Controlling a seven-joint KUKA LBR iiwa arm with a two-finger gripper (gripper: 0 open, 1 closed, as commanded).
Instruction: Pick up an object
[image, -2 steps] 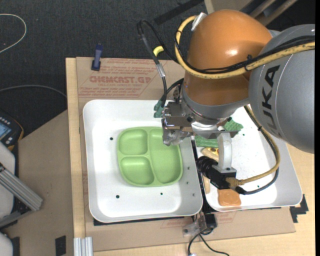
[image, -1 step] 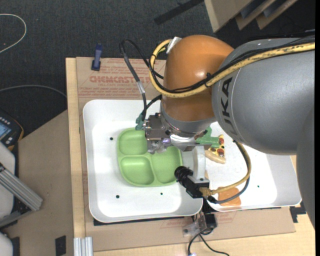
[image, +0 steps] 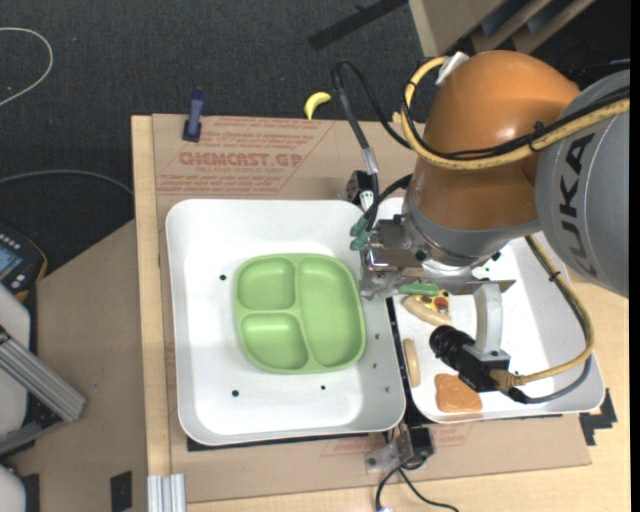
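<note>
arm (image: 500, 130): reached in from 3 o'clock; its orange band bulked over the 12 o'clock half of the right bin.
gripper (image: 398, 272): hung low over the right bin's 10 o'clock part, close by the wall it shares with the left bin; the wrist above hid most of it.
grip state: could not be told, since the wrist covered the view of whether it was released or clenched.
spotted piece (image: 425, 300): tan with red and green marks. It lay on the right bin's floor just at 5 o'clock of the gripper, the nearest thing to it. Whether the two touched could not be told.
disc (image: 410, 360): tan, standing on edge against the right bin's 9 o'clock wall, at 6 o'clock of the gripper and apart from it.
orange piece (image: 458, 395): lay by the right bin's 6 o'clock rim, at 5 o'clock of the gripper and well apart from it.
right bin (image: 540, 340): white and shallow, at 3 o'clock of the left bin.
left bin (image: 200, 300): white and shallow, holding the plate.
plate (image: 265, 285): green, with three compartments, lying flat in the middle of the left bin.
bench (image: 250, 160): covered with brown board printed in red.
clip (image: 193, 115): blue, at the bench's 11 o'clock corner.
yellow bit (image: 317, 100): lay at the bench's 12 o'clock edge, beyond the left bin.
</note>
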